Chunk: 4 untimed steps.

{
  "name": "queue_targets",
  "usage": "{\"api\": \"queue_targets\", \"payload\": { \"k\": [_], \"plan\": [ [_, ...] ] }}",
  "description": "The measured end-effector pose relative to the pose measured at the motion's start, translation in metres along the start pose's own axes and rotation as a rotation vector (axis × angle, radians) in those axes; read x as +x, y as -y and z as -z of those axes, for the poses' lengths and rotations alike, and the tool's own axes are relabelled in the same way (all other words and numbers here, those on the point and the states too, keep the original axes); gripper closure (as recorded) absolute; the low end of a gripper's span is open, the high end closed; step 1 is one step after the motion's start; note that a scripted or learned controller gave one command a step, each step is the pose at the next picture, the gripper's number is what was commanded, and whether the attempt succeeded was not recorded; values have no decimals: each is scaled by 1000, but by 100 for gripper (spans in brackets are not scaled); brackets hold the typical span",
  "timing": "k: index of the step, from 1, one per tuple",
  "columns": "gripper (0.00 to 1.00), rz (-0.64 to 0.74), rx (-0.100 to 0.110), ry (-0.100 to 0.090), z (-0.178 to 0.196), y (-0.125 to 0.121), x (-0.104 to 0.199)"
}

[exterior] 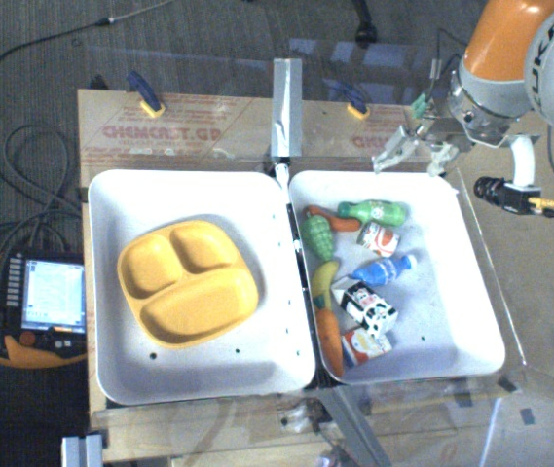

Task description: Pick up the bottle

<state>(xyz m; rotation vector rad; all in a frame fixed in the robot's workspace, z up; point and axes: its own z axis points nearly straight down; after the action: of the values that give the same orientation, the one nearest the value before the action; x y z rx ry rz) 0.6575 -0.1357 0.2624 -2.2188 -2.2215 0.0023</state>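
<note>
Bench (pixel 189 129) carried two white bins over grey carpet. Your hand (pixel 415 152) hung empty, fingers spread wide, above the right bin's (pixel 471 290) far rim. The green bottle (pixel 374 211) lay on its side just below-left of the hand, likely your nearest target.

Colours in the two bins

Both bins white. Left bin (pixel 101 261): yellow divided tray (pixel 189 282). Right bin (pixel 471 290): green bottle (pixel 374 211) far, blue bottle (pixel 386 269) with white cap, black-and-white cow-patterned carton (pixel 366 305), orange carrot (pixel 329 342) near, yellow-green banana (pixel 324 282). Arm (pixel 510 37) orange and grey.
</note>
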Motion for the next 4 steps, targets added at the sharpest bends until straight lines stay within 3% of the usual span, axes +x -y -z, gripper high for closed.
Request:
{"api": "queue_targets", "payload": {
  "k": [1,2,3,4],
  "plan": [
    [0,-153,13,3,-149,14,-59],
    [0,-71,-12,5,-172,64,-24],
    [0,206,-17,8,-171,147,-50],
    [0,-71,-3,1,-136,45,-41]
  ]
}}
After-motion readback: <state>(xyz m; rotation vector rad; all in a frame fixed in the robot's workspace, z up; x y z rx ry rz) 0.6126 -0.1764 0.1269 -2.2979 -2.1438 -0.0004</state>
